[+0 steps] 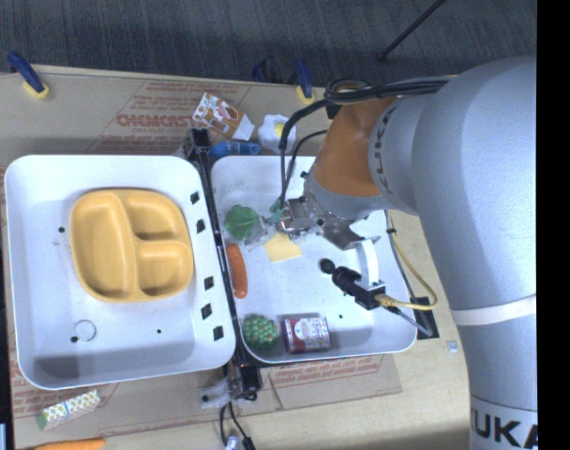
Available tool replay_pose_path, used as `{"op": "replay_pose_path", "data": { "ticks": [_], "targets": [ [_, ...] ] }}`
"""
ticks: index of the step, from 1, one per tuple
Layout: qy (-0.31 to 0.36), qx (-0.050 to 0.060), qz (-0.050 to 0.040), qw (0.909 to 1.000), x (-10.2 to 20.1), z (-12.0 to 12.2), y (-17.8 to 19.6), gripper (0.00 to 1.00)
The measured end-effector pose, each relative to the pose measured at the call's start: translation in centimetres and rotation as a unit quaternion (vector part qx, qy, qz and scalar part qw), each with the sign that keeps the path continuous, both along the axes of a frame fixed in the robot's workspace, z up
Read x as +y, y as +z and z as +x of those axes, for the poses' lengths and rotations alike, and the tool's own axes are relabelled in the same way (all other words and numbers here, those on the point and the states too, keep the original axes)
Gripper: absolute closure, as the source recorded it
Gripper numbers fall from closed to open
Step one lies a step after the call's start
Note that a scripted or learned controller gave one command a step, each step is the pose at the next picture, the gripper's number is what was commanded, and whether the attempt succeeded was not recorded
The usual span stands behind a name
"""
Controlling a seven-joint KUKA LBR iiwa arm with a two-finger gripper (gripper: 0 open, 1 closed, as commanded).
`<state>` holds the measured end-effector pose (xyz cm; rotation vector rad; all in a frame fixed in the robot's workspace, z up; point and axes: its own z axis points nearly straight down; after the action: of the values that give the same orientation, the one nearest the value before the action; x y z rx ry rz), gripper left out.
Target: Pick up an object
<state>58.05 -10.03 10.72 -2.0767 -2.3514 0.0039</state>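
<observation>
The right bin [397, 336] holds several objects. A green leafy piece [240, 220] lies near its left wall. A yellow wedge [283, 248] sits just right of it. An orange stick-shaped piece [236, 268] lies along the left wall. A green ball [259, 329] and a dark red can [306, 333] rest at the front. My gripper [281, 218] hangs low over the bin between the green leafy piece and the yellow wedge, close to both. I cannot see anything held in it.
The left bin [22, 251] carries a yellow divided tray [130, 244]. Small packets and a blue item [231, 148] lie behind the bins. The arm's grey body [472, 195] covers the right bin's right side. A wrapped packet [69, 408] lies at the front left.
</observation>
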Motion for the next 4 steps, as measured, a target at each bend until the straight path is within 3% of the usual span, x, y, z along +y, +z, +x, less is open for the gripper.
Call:
{"op": "replay_pose_path", "data": {
  "ticks": [1,2,4],
  "targets": [
    [-0.007,0.0,0.0002,1.0,0.3,-7.4,-1.6,0.0],
    [0.006,-0.001,-0.0004,1.0,0.4,-9.0,-1.6,0.0],
    [0.127,-0.002,-0.0019,0.9918,0.1,-4.8,-1.5,0.0]
  ]
}}
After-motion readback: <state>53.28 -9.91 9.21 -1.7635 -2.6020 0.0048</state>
